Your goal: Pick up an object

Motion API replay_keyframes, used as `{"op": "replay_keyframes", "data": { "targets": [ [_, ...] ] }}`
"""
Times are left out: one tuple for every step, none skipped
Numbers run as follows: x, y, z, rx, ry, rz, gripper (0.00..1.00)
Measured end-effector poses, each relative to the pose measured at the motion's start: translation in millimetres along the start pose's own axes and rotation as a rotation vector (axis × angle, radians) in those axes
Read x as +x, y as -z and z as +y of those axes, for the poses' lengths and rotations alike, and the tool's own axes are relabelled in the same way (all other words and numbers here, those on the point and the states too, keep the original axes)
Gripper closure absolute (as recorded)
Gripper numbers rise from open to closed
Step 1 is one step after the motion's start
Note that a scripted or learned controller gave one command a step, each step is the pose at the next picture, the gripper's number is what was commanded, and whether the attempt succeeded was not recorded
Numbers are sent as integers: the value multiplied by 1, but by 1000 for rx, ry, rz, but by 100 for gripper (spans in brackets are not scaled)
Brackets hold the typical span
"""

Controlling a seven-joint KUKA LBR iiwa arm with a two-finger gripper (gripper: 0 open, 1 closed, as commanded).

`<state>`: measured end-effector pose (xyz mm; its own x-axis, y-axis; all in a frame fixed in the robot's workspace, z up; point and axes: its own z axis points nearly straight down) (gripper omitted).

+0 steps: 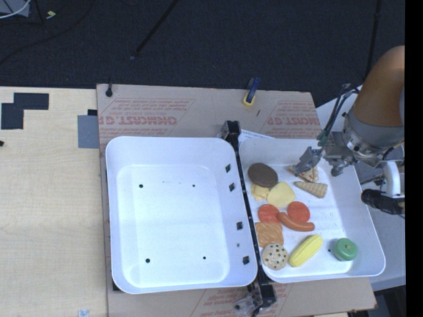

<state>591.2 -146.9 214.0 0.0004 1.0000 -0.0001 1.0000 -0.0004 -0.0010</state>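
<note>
While the grey arm with its orange band [382, 91] reached in from the right, we saw its two-finger claw [310, 162] low over the far part of the shallow white right-hand bin [362, 223], and we could not tell whether the claw was apart or together, because the dark metal blurred into what lay under it. Directly beneath the claw lay a small tan wafer-like wedge [308, 174], which we judged to be its target; whether it was touched or gripped we could not say.

To do this step well, we judged the claw should close across the wedge's narrow width, centred on it, and lift straight up, so that the neighbours were not dragged along.

Just below the claw on the side toward the arm lay a tan ridged cone-shaped piece [312, 189], its long axis running across the bin and its tip pointing away from the arm toward the left. Left of the claw sat a brown round disc [263, 174] over pale yellow cheese-like blocks [280, 194]. Nearer the camera lay a red sausage [297, 223], its length slanting down toward the right. Farther still from the claw lay a yellow corn cob [305, 249], slanted up toward the right, and a small green round toy [344, 249].
</note>
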Motion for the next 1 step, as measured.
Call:
{"op": "replay_keyframes", "data": {
  "targets": [
    [19, -130, 29, 4, 2, 2, 0]
  ]
}}
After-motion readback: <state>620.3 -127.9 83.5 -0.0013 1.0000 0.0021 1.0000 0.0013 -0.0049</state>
